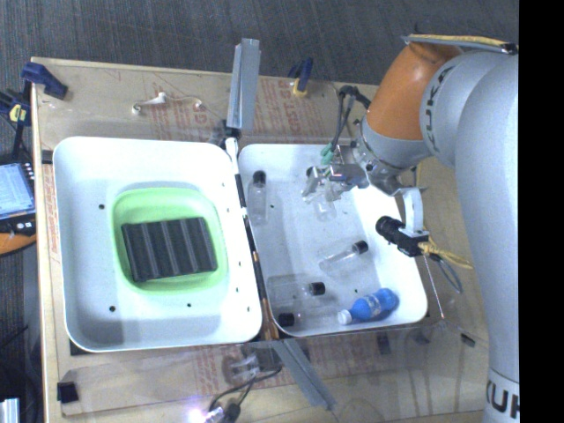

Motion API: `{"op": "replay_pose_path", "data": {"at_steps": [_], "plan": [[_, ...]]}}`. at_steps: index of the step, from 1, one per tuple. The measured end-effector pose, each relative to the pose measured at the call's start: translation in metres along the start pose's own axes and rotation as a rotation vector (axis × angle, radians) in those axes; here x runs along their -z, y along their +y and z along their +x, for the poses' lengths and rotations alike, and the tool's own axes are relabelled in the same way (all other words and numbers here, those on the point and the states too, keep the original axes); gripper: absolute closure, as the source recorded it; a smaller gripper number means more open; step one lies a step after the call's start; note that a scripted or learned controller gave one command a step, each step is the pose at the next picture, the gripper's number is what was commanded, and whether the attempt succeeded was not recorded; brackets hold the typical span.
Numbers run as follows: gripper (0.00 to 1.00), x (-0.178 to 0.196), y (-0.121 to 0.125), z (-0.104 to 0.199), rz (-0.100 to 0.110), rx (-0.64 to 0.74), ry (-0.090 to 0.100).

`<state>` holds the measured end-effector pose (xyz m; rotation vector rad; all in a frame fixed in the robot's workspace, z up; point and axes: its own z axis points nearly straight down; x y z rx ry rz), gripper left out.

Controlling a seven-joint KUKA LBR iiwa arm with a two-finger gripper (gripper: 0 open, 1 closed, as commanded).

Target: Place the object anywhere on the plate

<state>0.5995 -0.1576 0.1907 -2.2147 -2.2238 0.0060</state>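
Note:
A green plate (159,203) lies in the left bin (79,174), with a dark grey ridged block (167,245) on its middle. In the right bin (280,161) several small objects lie loose. Among them are a blue bottle (370,306) at the front right, a clear vial with a black cap (344,254) in the middle, and another clear vial (257,192) by the left wall. My gripper (324,181) hangs low over the back of the right bin, far to the right of the plate. A faint clear item (328,204) lies just below it; whether they touch is unclear.
Two more black-capped clear pieces (310,287) (284,320) lie near the right bin's front left corner. A grey bar (242,82) stands behind the gap between the bins. The grey and orange arm (423,86) covers the bench's right side.

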Motion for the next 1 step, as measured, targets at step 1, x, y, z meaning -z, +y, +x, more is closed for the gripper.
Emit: {"op": "replay_pose_path", "data": {"at_steps": [1], "plan": [[0.00,0.0001,0.0000,-0.0001,0.000,0.000,0.000]]}}
